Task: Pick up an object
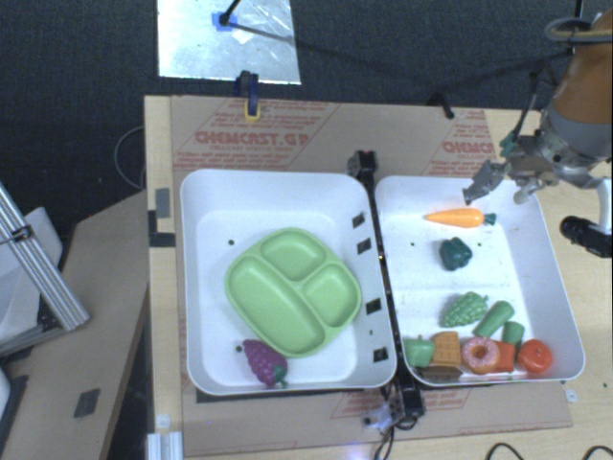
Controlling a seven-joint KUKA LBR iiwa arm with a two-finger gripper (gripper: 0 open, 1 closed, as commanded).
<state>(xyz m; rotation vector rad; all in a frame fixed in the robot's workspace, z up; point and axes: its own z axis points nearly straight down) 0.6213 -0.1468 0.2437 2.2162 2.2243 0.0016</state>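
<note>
My gripper [501,191] hangs over the far edge of the right bin [556,286], its two fingers spread open with nothing between them. An orange toy carrot [454,218] lies just below and left of the fingertips, apart from them. A dark green pepper [456,253] sits a little nearer. Along the bin's near side lie a light green bunch [465,309], a green cucumber [493,318], a pink donut [477,355], a red tomato [535,356] and a brown bread piece [445,349].
The left bin [206,257] holds a green divided plate [292,290] and purple grapes [264,360] at its near edge. A black divider [375,257] with clips runs between the bins. A foil sheet [228,25] lies beyond the bench.
</note>
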